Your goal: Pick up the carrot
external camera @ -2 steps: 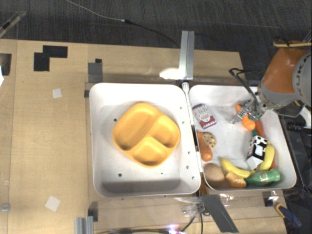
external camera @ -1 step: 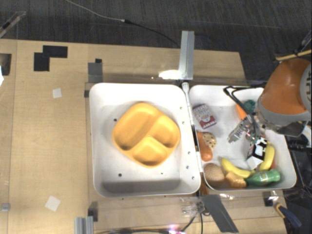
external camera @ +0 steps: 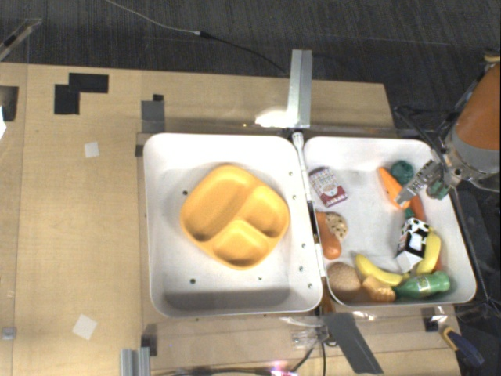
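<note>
The carrot [external camera: 388, 183] is a short orange piece with a green top [external camera: 403, 169]. It lies at a slant in the back right part of the right bin [external camera: 356, 151]. My gripper [external camera: 423, 188] hangs just right of the carrot, over the bin's right side, on the grey arm with the orange band [external camera: 479, 116]. It looks open, and nothing sits between its fingers. A small orange piece [external camera: 417, 208] pokes out just below the gripper; what it belongs to is unclear.
The right bin also holds a white packet [external camera: 326, 185], a sausage [external camera: 331, 243], a banana [external camera: 391, 271], a black-and-white carton [external camera: 412, 237], a green vegetable [external camera: 423, 286] and a brown potato [external camera: 343, 276]. A yellow divided plate [external camera: 235, 214] lies in the left bin [external camera: 168, 284].
</note>
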Available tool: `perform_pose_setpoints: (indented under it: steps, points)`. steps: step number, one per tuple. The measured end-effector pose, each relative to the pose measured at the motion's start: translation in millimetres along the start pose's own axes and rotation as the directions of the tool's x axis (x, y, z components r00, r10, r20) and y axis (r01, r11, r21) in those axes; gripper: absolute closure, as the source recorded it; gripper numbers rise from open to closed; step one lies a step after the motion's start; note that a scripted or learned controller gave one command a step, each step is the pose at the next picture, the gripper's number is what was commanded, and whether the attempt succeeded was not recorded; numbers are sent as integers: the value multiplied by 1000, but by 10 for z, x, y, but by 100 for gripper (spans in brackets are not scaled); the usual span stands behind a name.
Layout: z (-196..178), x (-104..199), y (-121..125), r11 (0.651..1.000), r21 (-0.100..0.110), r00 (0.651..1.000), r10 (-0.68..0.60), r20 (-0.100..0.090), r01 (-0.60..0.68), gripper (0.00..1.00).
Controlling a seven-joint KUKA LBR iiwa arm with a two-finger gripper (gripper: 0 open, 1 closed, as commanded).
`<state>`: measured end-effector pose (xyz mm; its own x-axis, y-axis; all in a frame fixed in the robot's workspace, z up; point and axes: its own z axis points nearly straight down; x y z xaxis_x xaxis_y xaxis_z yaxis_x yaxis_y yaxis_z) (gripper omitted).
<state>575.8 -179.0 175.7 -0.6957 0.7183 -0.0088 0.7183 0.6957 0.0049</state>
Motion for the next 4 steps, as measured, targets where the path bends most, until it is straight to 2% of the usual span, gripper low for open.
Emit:
perform_pose_setpoints:
  steps: [1,2,3,4]
  points:
    - [873,-100,-149,858,0,858,513,0,-513,100]
    - [207,-602,252,701,1,701,713,0,-713,100]
    - [863,298,-37,822,-1,822,570,-1,-570,100]
    - [60,-496,130,465,2,465,885,1,-885,100]
